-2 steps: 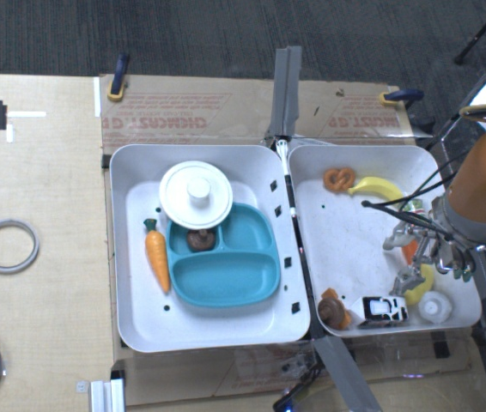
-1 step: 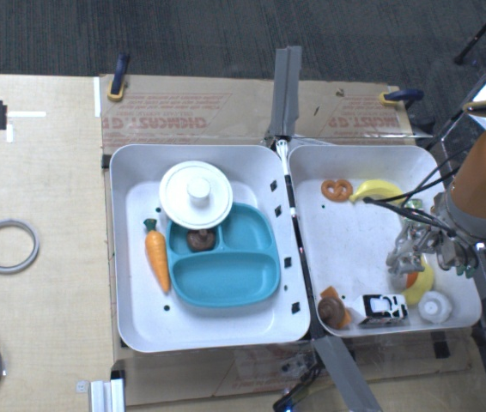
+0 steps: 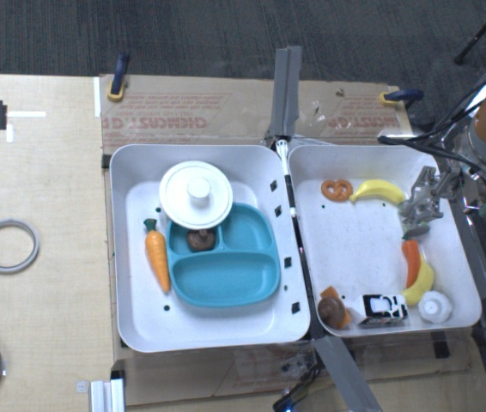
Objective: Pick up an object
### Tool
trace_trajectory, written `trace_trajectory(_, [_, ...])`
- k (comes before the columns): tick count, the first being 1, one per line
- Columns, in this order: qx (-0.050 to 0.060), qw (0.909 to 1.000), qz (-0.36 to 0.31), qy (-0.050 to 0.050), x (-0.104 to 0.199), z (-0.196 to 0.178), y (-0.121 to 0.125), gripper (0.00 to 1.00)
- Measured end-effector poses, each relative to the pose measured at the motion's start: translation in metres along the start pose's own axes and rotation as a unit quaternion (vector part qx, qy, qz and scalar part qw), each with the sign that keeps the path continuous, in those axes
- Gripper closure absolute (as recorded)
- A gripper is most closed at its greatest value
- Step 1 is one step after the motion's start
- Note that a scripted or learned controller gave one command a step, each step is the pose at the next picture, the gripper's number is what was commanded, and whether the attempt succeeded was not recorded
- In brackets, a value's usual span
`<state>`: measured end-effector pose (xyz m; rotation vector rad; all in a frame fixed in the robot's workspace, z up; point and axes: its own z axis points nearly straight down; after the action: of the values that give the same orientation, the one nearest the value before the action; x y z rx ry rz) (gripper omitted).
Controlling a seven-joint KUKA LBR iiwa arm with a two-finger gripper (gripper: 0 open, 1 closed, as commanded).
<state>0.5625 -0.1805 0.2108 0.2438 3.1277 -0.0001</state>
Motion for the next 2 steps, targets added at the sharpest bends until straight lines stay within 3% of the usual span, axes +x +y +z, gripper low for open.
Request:
trace_trajectory(1, [0.0, 1.0, 0.005, 0.0, -0.051, -0.046, 0.006, 1.0])
trace_trajectory(2, [0.001, 0.9919, 0.127, 0.0, -0.079, 0.1, -0.03, 1.0])
